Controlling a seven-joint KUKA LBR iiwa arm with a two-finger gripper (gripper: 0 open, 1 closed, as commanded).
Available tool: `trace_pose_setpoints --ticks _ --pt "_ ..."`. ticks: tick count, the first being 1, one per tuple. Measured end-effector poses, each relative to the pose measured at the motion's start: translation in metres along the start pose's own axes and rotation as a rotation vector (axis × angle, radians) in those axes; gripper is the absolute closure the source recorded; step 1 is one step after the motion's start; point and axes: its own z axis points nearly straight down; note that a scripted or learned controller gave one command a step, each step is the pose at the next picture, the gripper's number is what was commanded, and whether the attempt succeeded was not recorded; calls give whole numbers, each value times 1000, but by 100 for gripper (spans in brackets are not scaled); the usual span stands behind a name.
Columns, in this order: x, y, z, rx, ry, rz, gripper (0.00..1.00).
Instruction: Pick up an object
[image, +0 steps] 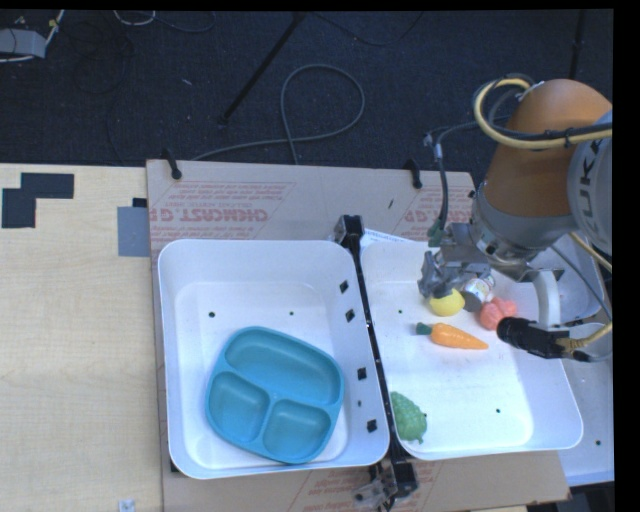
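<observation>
Hovering: gripper (446, 285) over yellow fruit (447, 302), right bin (555, 420)
Jaws: cannot tell
Nearby: carrot (459, 337), just beside

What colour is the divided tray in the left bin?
Light blue; the divided tray shows clearly in the camera view.

Robotics lab, test-cell setup. Pale wood surface (70, 340) with black tape marks at 9 to 10 o'clock, a cardboard sheet (260, 205) taped under two white bins (180, 300). Loose cables (320, 90) trail over dark carpet (150, 80) at 12 o'clock. Grey-and-orange industrial arm (545, 160) with exposed hoses at 2 o'clock. Plastic toy food and a blue divided tray (272, 392) serve as test props.
</observation>
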Motion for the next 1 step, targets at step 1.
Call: trace_pose_setpoints --ticks 1 --pt "47 -2 18 0 -1 0 100"
